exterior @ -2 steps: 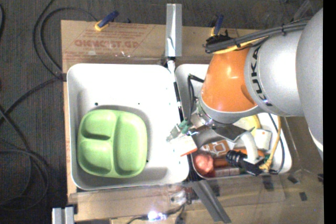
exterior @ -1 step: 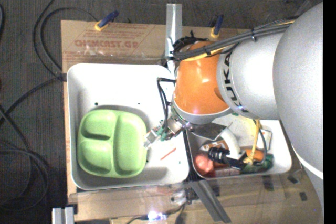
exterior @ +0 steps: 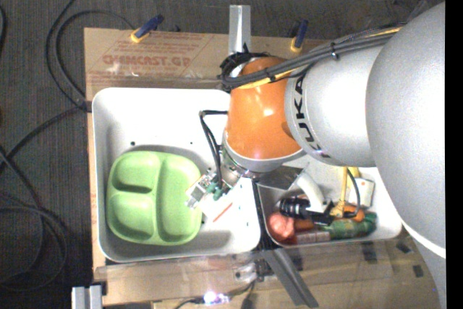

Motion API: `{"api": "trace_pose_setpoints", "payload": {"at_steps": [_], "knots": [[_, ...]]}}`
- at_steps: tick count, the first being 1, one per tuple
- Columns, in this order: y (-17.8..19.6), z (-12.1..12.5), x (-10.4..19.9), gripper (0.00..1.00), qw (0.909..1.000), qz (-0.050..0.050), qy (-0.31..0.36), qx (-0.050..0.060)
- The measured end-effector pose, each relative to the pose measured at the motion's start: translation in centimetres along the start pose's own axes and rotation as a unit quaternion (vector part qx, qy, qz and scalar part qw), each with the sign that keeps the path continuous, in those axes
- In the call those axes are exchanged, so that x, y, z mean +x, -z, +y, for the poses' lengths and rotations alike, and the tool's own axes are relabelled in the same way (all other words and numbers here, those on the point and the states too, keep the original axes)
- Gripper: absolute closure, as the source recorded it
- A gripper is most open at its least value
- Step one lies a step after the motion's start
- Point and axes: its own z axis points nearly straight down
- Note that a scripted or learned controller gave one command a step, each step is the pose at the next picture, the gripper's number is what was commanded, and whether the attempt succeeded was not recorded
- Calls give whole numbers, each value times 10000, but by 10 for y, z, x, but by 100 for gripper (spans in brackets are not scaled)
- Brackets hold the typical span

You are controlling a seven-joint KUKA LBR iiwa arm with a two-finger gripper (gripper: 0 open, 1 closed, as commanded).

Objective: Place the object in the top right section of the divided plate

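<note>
A green divided plate [exterior: 153,195] lies in the left white bin [exterior: 130,108], toward its front left. The arm's orange band [exterior: 262,112] and grey body reach in from the right and cover the bin's right part. My gripper [exterior: 207,189] hangs just off the plate's right edge, over the bin floor. A small white and green piece shows at its tip, and a thin orange stick [exterior: 223,212] lies on the bin floor just below it. I cannot make out whether anything sits between the fingers.
The right bin [exterior: 325,224] holds several items: a black-capped bottle, a reddish round object, a green and orange piece. Black cables lie on the dark floor at left. Clamps hold the cardboard board at the back.
</note>
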Motion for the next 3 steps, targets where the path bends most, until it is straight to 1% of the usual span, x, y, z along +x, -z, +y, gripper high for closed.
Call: {"api": "trace_pose_setpoints", "payload": {"at_steps": [1,2,3], "knots": [[-24,11,13,100,9921,11,1252,3],[16,22,23,100,9835,-7,1811,-11],[1,-31,-35,100,9429,-9,3331,-9]]}}
